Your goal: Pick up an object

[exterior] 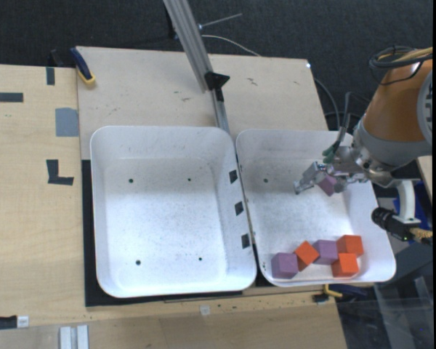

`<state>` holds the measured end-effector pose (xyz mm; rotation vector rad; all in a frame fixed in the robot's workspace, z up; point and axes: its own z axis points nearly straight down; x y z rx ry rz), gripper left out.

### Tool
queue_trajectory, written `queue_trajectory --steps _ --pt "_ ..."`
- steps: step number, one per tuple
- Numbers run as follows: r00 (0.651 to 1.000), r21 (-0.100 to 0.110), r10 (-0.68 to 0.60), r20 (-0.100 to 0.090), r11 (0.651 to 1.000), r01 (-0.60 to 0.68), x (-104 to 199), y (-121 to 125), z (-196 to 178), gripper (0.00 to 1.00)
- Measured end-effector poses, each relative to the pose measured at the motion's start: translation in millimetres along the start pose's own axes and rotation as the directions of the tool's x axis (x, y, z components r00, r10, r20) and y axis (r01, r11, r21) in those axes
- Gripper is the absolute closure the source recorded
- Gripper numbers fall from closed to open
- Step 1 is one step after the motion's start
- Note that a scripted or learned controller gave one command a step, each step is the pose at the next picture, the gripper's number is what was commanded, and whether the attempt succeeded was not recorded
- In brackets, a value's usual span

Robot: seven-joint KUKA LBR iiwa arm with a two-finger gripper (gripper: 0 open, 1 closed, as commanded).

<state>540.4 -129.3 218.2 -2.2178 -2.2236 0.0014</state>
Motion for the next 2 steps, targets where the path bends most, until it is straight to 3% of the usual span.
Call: queue_trajectory --steps 1,2 --pt "1.000 -0.006 0.004 0.004 1.000 -0.004 -54.9 14.4 -43.9 0.00" --pt "1.000 -0.015 0.000 0.007 1.000 0.000 -79.8 62.9 99.6 0.00"
